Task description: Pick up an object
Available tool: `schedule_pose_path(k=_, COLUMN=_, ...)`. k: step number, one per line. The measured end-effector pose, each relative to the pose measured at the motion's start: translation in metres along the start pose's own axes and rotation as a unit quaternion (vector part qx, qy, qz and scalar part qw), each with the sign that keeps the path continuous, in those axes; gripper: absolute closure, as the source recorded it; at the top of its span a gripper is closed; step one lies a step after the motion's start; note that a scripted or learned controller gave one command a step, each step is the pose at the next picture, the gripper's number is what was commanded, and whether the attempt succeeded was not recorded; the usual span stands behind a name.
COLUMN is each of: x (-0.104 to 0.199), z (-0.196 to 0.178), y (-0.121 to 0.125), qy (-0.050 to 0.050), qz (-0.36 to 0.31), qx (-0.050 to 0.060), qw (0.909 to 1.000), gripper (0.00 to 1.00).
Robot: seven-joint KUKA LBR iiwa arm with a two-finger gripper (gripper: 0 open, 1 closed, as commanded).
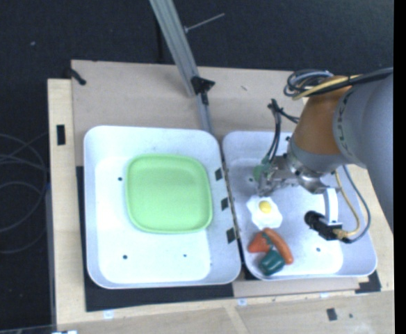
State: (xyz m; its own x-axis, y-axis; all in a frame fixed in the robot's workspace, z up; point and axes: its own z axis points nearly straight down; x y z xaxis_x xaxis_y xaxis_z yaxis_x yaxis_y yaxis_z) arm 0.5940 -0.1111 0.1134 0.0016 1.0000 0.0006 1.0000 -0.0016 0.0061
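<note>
A: Pale tan board, matte, forms the worktop (140,92); around it lies dark floor with loose black cables at left. A slanted grey metal pole (176,37) crosses the top.

B: Bins?

A: Two shallow white plastic bins with rounded corners, side by side and touching. The left bin (106,256) carries a light green square plastic plate (168,193), smooth, soft-cornered. The right bin (356,256) carries a white fried-egg toy with yellow yolk (265,213) near its middle; just below, an orange carrot-shaped toy (278,244) and a dark green chunky piece (272,263), touching each other.

B: Arm?

A: Grey, orange-banded, entering from the right. Its gripper (267,177) hangs low in the right bin, just above the egg toy. Finger state: cannot tell.
</note>
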Motion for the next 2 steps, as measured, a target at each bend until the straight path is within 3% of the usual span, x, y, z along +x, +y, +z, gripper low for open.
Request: schedule_pose_path(k=2, x=0.002, z=-0.096, y=-0.003, qy=-0.001, qz=0.0, qx=0.0, qw=1.0, gripper=1.0)
